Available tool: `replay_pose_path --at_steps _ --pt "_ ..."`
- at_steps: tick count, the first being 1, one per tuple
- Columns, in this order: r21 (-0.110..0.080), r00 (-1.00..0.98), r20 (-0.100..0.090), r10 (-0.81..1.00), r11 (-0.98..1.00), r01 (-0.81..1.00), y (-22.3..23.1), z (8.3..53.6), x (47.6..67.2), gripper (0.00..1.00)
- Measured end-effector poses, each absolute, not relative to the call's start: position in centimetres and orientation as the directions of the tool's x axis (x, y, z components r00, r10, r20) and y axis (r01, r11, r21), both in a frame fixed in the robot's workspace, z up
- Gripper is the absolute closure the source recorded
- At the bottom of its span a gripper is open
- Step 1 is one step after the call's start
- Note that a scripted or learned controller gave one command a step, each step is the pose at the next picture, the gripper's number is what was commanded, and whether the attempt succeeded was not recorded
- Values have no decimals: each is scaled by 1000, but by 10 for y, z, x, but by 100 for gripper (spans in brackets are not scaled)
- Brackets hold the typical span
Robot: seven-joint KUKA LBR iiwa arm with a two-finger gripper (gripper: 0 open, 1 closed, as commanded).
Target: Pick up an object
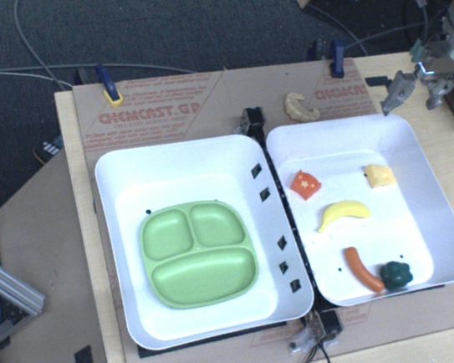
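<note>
Down at the near edge of the table (156, 102), two shallow white bins sit side by side. Left bin (137, 317) holds a pale green divided plate (197, 253) with three compartments, two small ones at the far side and one wide one at the near side; the plate lies flat, roughly in the middle of its bin.

Right bin (431, 188) holds five small things. Nearest is a sausage (362, 269), its long axis running from the far left toward the near right, and its near end touches a dark green vegetable piece (396, 275) in the bin's near right corner. Farther in lies a banana (342, 213), stretched mostly left to right with its left tip dipping nearer, curved side up toward the far wall. Beyond it is a red block (305, 184) with a yellow mark, turned cornerwise, and to its right, well apart, a pale yellow block (379, 176).

Outside the bins, near the far edge of the table, rests a tan curled object (301, 106).

At the far right, the end effector (416, 89) hangs above the right bin's far right corner, its fingers spread apart and gripping nothing, well apart from everything in the bin.
</note>
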State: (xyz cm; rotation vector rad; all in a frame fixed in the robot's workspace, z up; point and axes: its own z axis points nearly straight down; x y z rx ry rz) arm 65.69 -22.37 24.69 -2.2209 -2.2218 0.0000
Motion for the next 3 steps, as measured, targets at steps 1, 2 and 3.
replay_pose_path --at_steps 1,2,3 --pt "-6 -1 2 1000 1 1000 -217 192 648 0" --pt "-6 -2 2 1000 2 1000 -213 129 646 0" --pt "-5 -2 5 1000 2 1000 -211 83 646 0"
